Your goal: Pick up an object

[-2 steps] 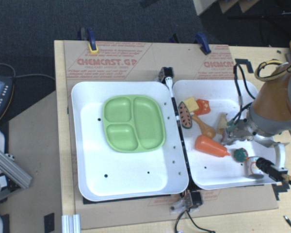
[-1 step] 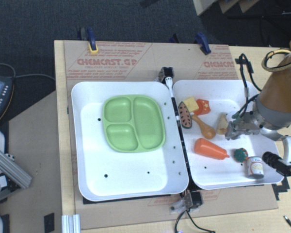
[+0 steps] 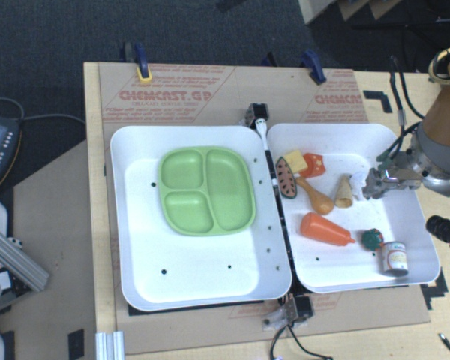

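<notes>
The right bin (image 3: pixel 412 223) holds several toy foods. An orange carrot (image 3: pixel 326 229) lies near its middle. Above it are a tan drumstick-like piece (image 3: pixel 316 195), a watermelon slice (image 3: pixel 286 178), a yellow wedge (image 3: pixel 293 162) and a red-orange piece (image 3: pixel 313 164). A small tan cone (image 3: pixel 345 191) stands just left of my gripper (image 3: pixel 372 187), which hangs low over the bin's right half, close to the cone. A green knob (image 3: pixel 371 238) and a small can (image 3: pixel 394 258) lie at the bin's front right. Nothing shows in the gripper.
The left bin (image 3: pixel 135 223) bears a green divided plate (image 3: pixel 208 190). A raised black divider (image 3: pixel 274 201) runs between the bins. Blue clamps (image 3: pixel 142 61) sit on the board's far edge, and cables (image 3: pixel 401 96) trail beside the arm on the right.
</notes>
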`<action>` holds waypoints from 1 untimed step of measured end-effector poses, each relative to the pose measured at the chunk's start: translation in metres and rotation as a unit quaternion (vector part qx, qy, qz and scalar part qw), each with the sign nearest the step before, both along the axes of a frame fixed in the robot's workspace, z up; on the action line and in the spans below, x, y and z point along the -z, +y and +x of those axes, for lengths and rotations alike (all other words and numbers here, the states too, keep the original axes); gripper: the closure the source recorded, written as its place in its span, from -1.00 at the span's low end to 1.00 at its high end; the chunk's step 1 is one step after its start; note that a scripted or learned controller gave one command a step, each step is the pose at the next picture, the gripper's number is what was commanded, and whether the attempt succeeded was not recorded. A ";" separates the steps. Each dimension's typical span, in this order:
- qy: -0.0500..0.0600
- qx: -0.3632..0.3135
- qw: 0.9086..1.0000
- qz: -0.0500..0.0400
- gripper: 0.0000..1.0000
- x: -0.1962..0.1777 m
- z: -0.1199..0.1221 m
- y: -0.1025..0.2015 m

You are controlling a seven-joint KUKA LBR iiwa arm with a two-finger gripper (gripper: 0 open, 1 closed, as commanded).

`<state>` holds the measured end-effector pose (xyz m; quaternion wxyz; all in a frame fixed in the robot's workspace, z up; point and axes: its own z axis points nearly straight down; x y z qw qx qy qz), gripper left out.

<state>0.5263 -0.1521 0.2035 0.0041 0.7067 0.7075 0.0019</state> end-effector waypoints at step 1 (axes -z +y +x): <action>0.001 0.000 1.000 0.000 1.00 -0.023 0.001 0.000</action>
